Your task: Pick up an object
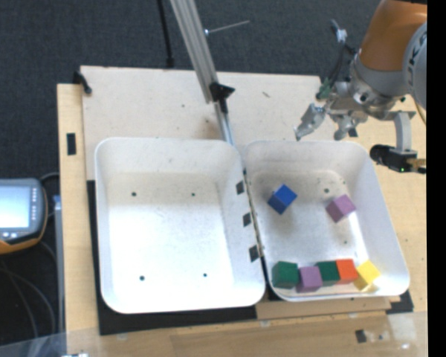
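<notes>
Pale tabletop (156,95), two white bins side by side. Fingers (325,125) spread open, gripping nothing, poised above right bin (386,222) far rim. Blue cube (282,198) loose mid-bin, tilted: likely to slip or twist aside. Row of cubes (325,274) crowded against near wall, hard to straddle.

One fixed camera looks down at a slant from above the near edge of the tabletop (171,103), far enough back to take in both bins whole. The left bin (119,274) and right bin (390,236) sit side by side across the middle of the frame, dark floor (59,21) beyond the far edge. The arm (390,36) enters at the upper right, cut off by the frame.
</notes>
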`<state>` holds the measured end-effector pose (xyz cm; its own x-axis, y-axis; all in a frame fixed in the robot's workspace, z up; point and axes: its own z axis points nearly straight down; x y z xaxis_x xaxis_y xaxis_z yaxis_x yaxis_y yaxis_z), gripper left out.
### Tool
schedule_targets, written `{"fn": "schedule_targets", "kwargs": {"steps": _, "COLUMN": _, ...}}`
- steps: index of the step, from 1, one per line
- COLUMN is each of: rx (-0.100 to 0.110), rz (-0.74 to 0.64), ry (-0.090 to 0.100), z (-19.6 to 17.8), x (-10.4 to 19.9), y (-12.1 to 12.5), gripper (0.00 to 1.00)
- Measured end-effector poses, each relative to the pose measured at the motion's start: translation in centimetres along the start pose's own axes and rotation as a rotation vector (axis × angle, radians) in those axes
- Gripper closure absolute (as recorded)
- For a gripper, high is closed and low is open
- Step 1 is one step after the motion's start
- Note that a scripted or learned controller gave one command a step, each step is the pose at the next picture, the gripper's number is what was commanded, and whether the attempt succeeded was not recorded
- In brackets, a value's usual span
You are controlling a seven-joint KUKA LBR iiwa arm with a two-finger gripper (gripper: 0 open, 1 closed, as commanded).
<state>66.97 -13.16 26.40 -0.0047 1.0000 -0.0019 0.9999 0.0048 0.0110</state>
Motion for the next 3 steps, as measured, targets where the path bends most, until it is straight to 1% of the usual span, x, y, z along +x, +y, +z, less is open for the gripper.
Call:
{"fn": "schedule_targets", "kwargs": {"steps": 1, "rx": 0.017, "rz": 0.006, "ry": 0.001, "z": 13.3, "x": 0.1, "y": -2.2, "gripper": 0.0}}
{"fn": "schedule_targets", "kwargs": {"steps": 2, "rx": 0.003, "rz": 0.009, "ry": 0.001, "z": 16.4, "x": 1.7, "y": -6.0, "gripper": 0.0}}
{"fn": "schedule_targets", "kwargs": {"steps": 3, "rx": 0.008, "rz": 0.007, "ry": 0.0, "z": 16.5, "x": 2.3, "y": -10.4, "gripper": 0.0}}
